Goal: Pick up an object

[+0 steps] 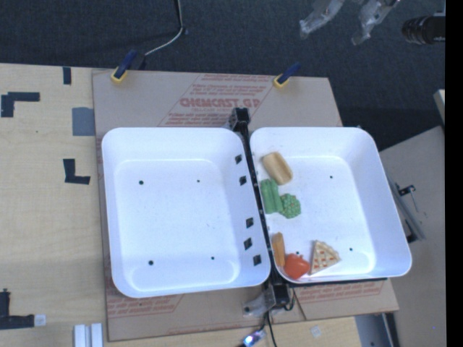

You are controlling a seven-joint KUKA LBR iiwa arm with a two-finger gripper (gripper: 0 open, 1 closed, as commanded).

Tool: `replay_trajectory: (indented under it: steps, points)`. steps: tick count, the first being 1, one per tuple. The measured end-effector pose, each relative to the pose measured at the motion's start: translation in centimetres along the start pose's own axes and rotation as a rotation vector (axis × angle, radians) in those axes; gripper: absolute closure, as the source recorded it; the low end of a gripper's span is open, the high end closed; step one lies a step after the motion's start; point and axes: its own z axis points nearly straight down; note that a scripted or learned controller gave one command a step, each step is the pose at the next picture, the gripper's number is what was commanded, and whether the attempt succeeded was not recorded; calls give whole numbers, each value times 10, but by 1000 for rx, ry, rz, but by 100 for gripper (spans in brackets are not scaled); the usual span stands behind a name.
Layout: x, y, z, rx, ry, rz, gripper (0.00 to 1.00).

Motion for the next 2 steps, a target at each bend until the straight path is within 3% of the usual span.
replay_trajectory:
  steps: [1, 2]
  points:
    - [28, -18, 5, 1, 0, 0, 0]
    - [61, -53, -1, 0, 0, -1, 0]
